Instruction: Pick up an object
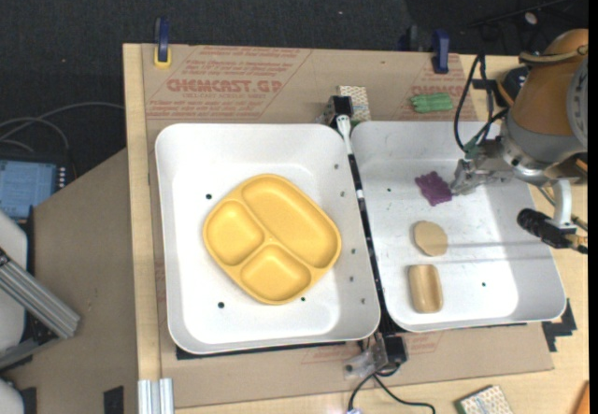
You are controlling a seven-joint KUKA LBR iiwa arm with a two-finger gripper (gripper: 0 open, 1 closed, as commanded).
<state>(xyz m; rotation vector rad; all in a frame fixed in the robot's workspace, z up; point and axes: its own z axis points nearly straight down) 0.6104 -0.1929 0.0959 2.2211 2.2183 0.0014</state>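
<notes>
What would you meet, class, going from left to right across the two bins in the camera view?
Yellow divided tray in the left bin → right bin → tan oblong piece and tan round piece, level in order → purple object → gripper.

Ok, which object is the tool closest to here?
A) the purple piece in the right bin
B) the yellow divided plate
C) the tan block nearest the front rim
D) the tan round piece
A: the tool sits in the right bin just beside the purple piece; the tan items lie nearer the front.
</notes>
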